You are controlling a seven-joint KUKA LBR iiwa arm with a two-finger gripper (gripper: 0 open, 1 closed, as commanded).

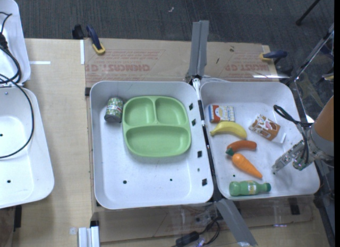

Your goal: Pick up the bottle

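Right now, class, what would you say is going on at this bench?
A robot arm reaches in over the right bin, its tool hovering near that bin's right side. The green bottle lies on its side at the bin's front edge, untouched. A banana, carrots and small cartons lie nearby. The left bin holds a green divided plate and a small can.

This looks like a robot lab, not a home. Two white bins (101, 150) sit side by side on a table (58, 65) covered with brown cardboard (143, 65), held down by clamps (95, 41). The bins hold toy food, like a plastic banana (229, 129) and carrot (247, 165). Black cables (13, 81) loop at the left, and the floor (133, 1) is dark carpet.
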